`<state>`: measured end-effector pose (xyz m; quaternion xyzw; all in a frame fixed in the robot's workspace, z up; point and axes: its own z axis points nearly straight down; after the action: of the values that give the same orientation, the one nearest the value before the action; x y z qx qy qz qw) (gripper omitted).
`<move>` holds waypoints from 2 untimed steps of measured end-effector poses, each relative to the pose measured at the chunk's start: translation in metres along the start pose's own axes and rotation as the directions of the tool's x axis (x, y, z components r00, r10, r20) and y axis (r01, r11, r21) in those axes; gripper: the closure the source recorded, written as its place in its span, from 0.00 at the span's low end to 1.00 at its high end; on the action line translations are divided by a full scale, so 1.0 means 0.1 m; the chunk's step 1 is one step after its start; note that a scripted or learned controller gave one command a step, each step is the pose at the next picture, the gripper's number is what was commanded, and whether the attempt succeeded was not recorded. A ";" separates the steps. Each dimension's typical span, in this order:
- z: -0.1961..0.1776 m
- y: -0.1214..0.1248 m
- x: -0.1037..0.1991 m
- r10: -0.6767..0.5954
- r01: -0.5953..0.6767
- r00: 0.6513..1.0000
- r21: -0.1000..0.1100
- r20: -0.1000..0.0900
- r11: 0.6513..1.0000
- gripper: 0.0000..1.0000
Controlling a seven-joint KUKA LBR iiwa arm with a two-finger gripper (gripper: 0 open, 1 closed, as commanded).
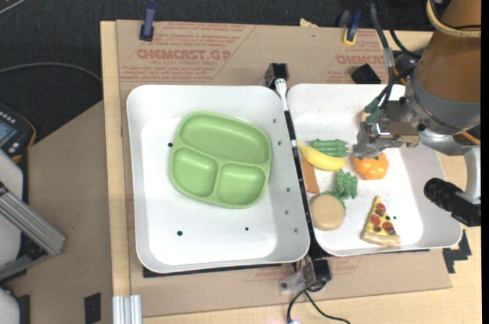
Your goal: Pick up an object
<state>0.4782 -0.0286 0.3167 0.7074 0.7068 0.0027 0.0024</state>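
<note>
Tool [376, 140] low over the right bin [428, 238], directly above the orange toy [371, 166] and touching or nearly touching its top; finger spread impossible to tell. Beside the orange toy, toward the bins' shared wall: banana [321, 158], green beans [329, 146], broccoli [347, 184]. Nearer the table's front edge: round cookie [329, 212], pizza slice [380, 222]. Left bin [153, 223] holding a green divided plate [221, 158].
</note>
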 end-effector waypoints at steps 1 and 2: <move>-0.49 0.02 0.58 -0.008 0.008 1.000 0.001 -0.001 1.000 1.00; 0.36 -0.01 0.22 0.004 -0.004 1.000 0.017 0.002 1.000 1.00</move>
<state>0.4780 -0.0070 0.2807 0.7087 0.7055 -0.0039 -0.0031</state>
